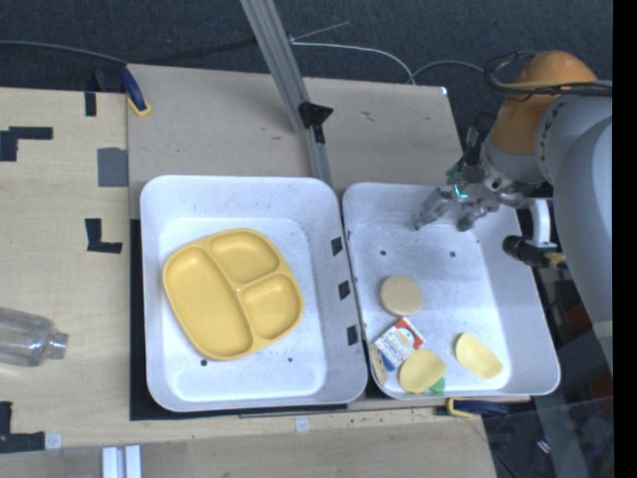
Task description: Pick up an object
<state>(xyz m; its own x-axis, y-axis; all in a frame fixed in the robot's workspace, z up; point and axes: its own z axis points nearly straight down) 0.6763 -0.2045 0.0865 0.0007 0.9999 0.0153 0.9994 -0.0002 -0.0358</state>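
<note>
My gripper (445, 219) hangs over the back of the right bin (518, 366), its two fingers spread apart with nothing between them. In the front half of that bin lie a round tan cookie (401, 294), a small red and white packet (396, 346), a yellow piece (422, 370) beside the packet and another yellow piece (478, 356) to the right. All of them sit well in front of the gripper, apart from it.
The left bin (164, 207) holds a yellow divided plate (232, 292). A grey metal pole (282, 58) slants across the back of the bench. A clear plastic bottle (28, 338) lies on the bench at the far left.
</note>
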